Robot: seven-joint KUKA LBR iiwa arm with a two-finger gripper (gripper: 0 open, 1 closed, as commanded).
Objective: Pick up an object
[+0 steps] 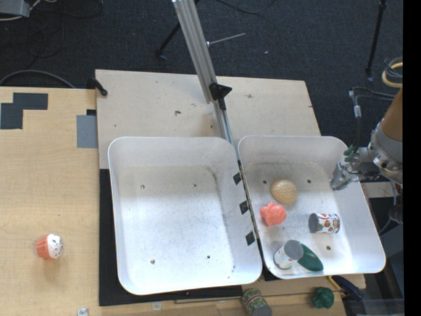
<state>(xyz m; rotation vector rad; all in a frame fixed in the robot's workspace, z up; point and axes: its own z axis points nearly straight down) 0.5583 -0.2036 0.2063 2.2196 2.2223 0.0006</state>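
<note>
In the camera view, the hand is seen over the right bin's right edge, its opening not discernible, well apart from the bun, can and pink toy, so the rim could be struck.

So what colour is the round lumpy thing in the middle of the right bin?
The ball is tan, seen in the camera view.
</note>
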